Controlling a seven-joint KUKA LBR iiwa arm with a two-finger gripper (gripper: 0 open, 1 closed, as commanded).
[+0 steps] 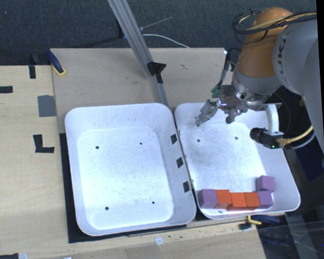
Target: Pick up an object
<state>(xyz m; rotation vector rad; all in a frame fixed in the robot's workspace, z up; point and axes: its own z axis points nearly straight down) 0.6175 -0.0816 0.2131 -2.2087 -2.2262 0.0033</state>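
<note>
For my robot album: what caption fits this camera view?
Robot gripper open above the right bin, far from the purple and orange blocks.

Two bins sit side by side on the table (21,162), the left bin (77,175) filling the middle of the frame, the right bin (288,184) touching it toward the right. Down at the lower right, a row of blocks (234,199) lines the right bin's near wall, one more block (265,183) just behind the row's right end. The claw (220,113) hangs over that bin's far end, upper right, well apart from the blocks.
</note>
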